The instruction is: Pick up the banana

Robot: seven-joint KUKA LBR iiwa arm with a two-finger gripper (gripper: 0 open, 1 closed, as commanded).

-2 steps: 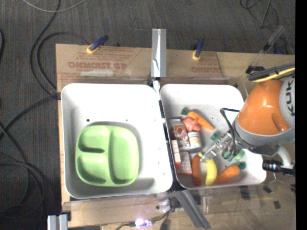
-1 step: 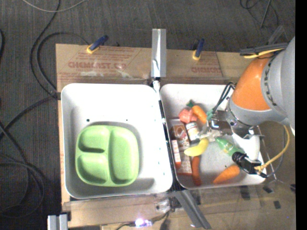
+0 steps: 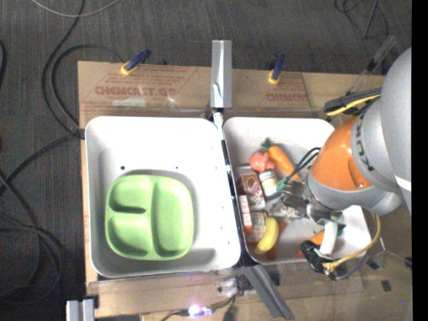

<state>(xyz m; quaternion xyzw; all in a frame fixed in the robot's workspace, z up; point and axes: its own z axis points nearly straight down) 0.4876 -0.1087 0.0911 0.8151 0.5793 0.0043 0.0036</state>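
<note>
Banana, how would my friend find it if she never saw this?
Look in the right bin, at its near edge beside the gripper. The banana lies there, small, curved and plain yellow, unlike the orange carrot and the labelled packets.

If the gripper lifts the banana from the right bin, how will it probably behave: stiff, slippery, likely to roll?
The banana looks curved and smooth, so it may slip or turn between the fingers. It probably stays stiff, not floppy. It lies close against the packets near the bin wall, so a push would likely move those neighbours too.
</note>
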